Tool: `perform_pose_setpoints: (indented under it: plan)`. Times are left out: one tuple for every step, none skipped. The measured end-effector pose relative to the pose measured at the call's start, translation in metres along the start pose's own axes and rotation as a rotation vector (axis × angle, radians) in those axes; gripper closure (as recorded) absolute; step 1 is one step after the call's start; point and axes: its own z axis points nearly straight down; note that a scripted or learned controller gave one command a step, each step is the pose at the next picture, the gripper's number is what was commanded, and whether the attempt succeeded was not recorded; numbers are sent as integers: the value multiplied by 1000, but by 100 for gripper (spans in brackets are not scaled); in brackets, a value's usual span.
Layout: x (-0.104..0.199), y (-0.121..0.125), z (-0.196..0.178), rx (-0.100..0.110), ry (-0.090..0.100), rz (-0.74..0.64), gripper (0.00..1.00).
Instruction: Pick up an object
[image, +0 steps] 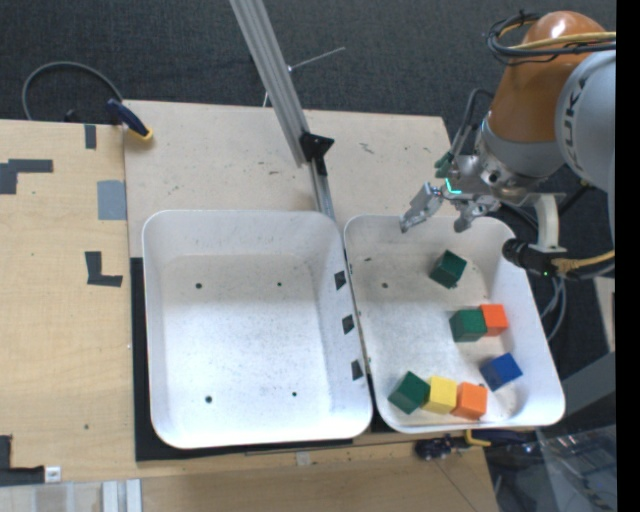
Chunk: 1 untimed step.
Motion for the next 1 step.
perform_pose_setpoints:
  plan:
    - [0,1,-3,-4,-1,-1,0]
